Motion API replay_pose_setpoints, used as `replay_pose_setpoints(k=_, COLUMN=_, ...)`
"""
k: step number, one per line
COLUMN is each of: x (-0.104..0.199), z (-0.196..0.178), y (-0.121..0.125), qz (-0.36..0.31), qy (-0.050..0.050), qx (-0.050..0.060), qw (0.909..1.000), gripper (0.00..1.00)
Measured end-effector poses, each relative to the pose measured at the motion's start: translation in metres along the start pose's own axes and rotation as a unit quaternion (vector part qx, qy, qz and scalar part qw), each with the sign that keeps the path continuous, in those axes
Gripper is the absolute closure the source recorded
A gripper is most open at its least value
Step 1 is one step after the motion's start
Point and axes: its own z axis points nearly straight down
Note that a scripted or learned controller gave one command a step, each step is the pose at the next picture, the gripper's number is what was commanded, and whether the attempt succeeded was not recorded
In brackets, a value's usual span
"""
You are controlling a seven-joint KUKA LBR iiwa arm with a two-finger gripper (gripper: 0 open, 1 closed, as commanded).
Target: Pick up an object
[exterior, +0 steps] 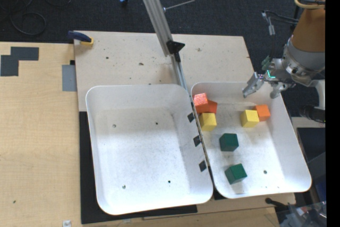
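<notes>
Pale wood bench (32, 130) carried two white bins side by side. Nearest me, two green cubes (235, 173) (229, 142) lay in the right bin (297, 167); beyond them sat two yellow cubes (207, 120) (249, 118), each touching an orange cube (262, 111), and a speckled orange block (200, 99) by the divider. Further back the gripper (264, 86) hung over that bin's far rim, fingers spread, nothing between them. I judged the approach step underway: it needed to descend squarely over one cube, then close. No readable writing anywhere.
</notes>
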Motion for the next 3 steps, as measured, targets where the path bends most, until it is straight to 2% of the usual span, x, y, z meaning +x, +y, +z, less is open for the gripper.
replay_pose_setpoints(k=1, x=0.0, z=-0.003, y=0.001, qz=-0.001, qy=-0.001, qx=-0.002, qw=1.0, gripper=0.0)
replay_pose_setpoints(k=2, x=-0.002, z=0.044, y=0.006, qz=0.001, qy=0.0, qx=0.0, qw=1.0, gripper=0.0)
replay_pose_setpoints(k=3, x=-0.004, z=0.108, y=0.005, qz=0.001, qy=0.0, qx=0.001, qw=1.0, gripper=0.0)
